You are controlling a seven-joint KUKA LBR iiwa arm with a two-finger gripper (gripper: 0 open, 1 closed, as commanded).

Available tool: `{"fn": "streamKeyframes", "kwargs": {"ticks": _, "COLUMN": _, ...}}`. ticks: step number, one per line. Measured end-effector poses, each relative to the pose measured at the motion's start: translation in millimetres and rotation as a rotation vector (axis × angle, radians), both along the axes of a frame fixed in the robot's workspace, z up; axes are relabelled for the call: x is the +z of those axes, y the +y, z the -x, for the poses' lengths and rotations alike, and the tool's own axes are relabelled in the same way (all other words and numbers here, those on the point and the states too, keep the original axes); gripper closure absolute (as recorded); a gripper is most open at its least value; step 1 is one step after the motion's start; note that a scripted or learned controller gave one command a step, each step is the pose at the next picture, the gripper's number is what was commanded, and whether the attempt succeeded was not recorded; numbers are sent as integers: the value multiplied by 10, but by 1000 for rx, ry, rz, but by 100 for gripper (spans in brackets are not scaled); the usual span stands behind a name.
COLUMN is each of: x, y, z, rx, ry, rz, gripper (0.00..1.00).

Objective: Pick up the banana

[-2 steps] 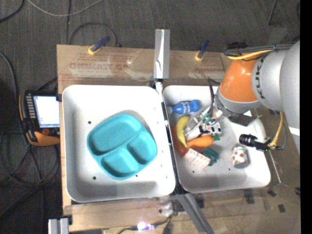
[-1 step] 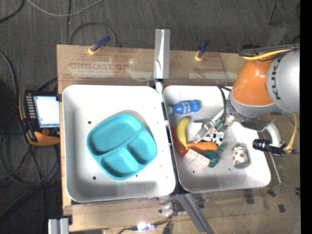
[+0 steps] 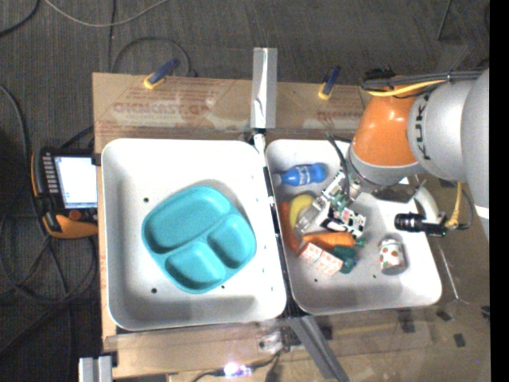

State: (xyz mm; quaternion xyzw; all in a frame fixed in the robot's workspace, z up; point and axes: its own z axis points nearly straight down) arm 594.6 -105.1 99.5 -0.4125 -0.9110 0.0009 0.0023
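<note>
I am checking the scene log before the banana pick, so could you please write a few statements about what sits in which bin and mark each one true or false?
1. The teal divided tray lies in the left bin. True.
2. The banana lies in the left bin. False: it lies in the right bin, near that bin's left wall.
3. The blue bottle lies beyond the banana, in the same bin. True.
4. The hand hangs over the teal divided tray. False: it is over the right bin, just right of the banana.
5. A small white cup lies in the right bin. True.
</note>
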Motion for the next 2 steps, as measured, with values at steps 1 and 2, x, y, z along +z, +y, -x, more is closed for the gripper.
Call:
{"fn": "streamKeyframes", "kwargs": {"ticks": 1, "x": -102, "y": 10, "z": -340, "rx": -24, "ry": -7, "rz": -1, "gripper": 0}}
{"fn": "streamKeyframes", "kwargs": {"ticks": 2, "x": -25, "y": 10, "z": -362, "rx": -27, "ry": -14, "rz": -3, "gripper": 100}}
